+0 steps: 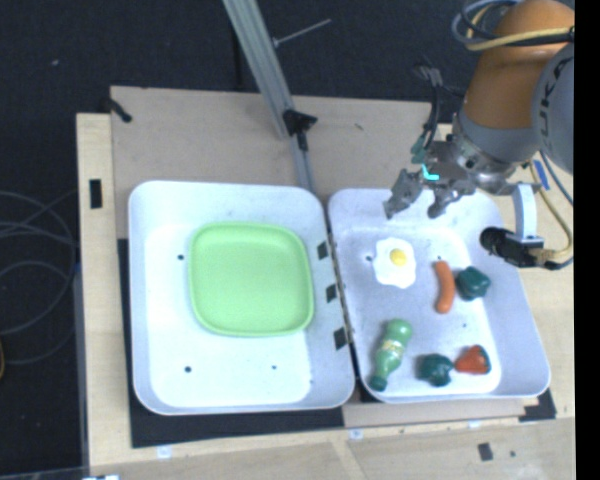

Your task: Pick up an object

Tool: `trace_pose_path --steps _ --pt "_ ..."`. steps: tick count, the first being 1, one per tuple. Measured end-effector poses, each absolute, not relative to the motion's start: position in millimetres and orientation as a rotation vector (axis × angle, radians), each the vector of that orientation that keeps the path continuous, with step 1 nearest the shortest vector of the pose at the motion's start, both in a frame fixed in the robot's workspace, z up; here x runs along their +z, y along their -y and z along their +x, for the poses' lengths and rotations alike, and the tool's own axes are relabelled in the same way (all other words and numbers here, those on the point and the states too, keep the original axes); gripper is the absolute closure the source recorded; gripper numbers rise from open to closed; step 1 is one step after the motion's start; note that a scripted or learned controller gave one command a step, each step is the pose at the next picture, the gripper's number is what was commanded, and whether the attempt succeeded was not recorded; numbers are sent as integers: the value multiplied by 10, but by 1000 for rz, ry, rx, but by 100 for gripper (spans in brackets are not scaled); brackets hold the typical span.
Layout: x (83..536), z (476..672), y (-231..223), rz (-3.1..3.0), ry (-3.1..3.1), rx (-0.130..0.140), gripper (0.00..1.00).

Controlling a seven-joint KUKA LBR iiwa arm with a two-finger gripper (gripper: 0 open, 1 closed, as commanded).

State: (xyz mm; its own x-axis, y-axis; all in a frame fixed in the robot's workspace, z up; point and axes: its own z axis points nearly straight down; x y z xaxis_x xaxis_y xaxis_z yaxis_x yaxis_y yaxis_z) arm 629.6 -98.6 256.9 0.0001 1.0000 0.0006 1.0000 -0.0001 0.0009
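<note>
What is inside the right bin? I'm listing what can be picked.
A fried egg, sausage, green bottle, two dark green pieces and a red piece. Nothing looks covered.

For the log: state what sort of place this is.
Probably a robot-grasping test bench: two white bins, toy food such as a fried egg and a sausage, and the arm's hand above them.

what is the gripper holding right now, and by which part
Nothing. The gripper hangs open above the far end of the right bin, with only bare space between its fingers. The fried egg, the closest item, lies apart from it on the bin floor.
</note>
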Motion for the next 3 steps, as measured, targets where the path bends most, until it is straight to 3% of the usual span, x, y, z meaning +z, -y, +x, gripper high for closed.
trace_pose_path --steps 1,3 --pt "2569 6296 986 2221 -2221 2 0" --pt "1403 6246 1037 2224 -2223 -5 0"
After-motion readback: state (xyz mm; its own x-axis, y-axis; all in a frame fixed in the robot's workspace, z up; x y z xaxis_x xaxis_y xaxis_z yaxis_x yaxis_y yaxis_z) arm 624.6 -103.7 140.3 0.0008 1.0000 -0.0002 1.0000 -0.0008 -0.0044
